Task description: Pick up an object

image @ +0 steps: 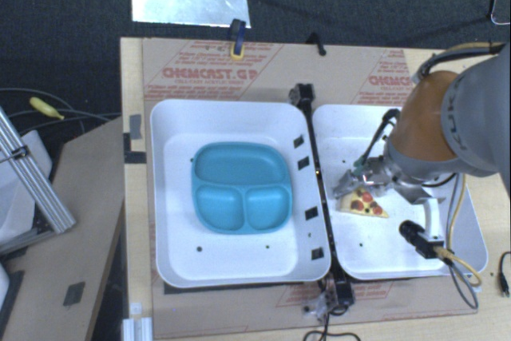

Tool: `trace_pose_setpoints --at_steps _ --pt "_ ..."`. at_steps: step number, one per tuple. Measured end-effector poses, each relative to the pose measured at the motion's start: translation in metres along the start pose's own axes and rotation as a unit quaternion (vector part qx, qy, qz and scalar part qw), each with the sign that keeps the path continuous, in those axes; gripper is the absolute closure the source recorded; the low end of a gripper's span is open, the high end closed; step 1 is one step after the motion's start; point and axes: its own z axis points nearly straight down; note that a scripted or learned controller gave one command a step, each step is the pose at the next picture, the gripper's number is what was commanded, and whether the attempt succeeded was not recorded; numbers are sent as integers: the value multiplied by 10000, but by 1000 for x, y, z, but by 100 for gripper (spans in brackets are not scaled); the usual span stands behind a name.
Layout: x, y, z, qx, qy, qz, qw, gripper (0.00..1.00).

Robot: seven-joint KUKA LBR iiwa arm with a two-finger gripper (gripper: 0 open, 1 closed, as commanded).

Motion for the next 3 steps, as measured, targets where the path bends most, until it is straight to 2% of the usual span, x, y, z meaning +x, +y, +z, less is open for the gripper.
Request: trace_pose_setpoints --at_steps 1,2,3 --pt "0 -3 -11 23 9 15 10000 100" --pt "-48 58 -99 -34 -19 17 10000 100" --pt "24 89 -100 12 22 -25 10000 100"
